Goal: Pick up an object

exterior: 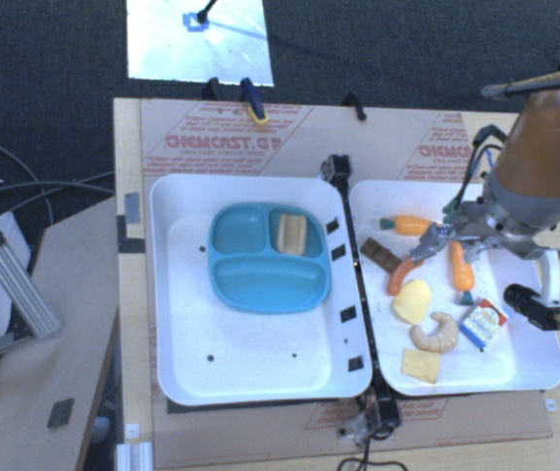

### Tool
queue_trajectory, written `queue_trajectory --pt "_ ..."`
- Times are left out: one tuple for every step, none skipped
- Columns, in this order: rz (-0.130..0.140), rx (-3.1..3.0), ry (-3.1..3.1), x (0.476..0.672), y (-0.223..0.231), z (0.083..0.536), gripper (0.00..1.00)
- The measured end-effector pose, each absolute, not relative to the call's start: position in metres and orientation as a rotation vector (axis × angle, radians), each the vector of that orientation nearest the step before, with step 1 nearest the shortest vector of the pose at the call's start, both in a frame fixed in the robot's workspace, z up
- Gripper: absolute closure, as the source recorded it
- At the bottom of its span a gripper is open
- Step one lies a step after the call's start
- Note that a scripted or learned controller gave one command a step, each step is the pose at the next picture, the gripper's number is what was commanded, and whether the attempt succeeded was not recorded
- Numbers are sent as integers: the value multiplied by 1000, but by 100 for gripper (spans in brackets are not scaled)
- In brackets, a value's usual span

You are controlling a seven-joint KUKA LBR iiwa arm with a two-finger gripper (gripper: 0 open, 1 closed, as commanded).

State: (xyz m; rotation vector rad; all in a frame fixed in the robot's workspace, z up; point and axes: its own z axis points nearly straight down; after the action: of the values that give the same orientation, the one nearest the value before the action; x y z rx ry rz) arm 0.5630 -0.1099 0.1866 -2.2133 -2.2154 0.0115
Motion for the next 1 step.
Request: queue_trajectory --pt "-2 -2218 -2225 566 -110 194 0"
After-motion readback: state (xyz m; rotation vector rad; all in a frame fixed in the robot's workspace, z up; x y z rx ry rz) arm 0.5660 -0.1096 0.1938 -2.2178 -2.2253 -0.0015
